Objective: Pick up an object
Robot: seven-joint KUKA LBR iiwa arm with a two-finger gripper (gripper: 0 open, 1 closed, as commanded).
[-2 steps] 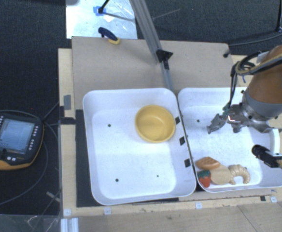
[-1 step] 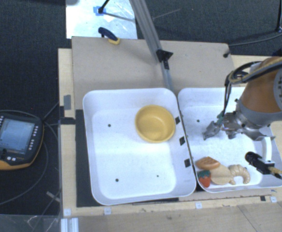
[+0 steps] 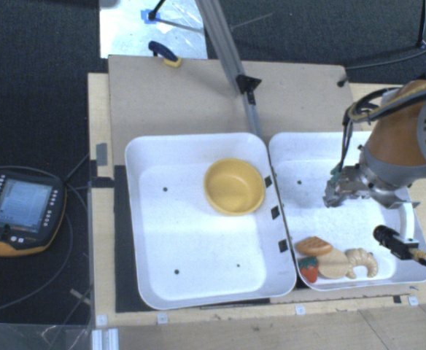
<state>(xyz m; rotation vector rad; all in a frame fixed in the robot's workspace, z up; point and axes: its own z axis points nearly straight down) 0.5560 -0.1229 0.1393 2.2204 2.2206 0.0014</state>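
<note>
Along the near edge of the right bin point(image 3: 293, 148) you see the objects bunched together: a bread roll point(image 3: 314, 245), a red piece point(image 3: 309, 273) just below it, a pale round piece point(image 3: 332, 263) and a light curled piece point(image 3: 363, 260), all touching or nearly so. Your gripper point(image 3: 335, 195) hangs above the same bin's middle, apart from them, nothing seen between its fingers; open or closed, you cannot tell. Over in the left bin point(image 3: 144, 217) sits a yellow bowl point(image 3: 233, 186), upright. Left of the desk point(image 3: 98, 108) lies a pendant point(image 3: 17, 211).

Dark carpet floor point(image 3: 38, 64) surrounds the tan table point(image 3: 293, 93), with a bright lit floor patch point(image 3: 129, 28) behind and a control pendant point(image 3: 20, 210) at left.
</note>
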